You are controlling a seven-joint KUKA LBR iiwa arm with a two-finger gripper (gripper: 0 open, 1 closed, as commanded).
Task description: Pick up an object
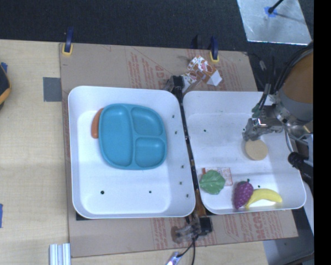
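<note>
My gripper [257, 130] hangs over the right bin [220, 115], just above a round tan disc [256, 150] that lies on the bin floor. Nothing shows between the fingers. Along the bin's front edge lie a green leafy piece [212, 181], a purple grape bunch [243, 194] and a yellow banana [265, 198]. In the left bin [83, 164] a blue divided plate [133, 136] rests with an orange sausage-like piece [95, 123] partly hidden under its left edge.
Cardboard underlies both bins. A crumpled wrapper [201, 70] lies behind them near a clamp. Cables and the arm's body [298, 93] crowd the right side. A small label [220, 173] sits on the right bin's floor.
</note>
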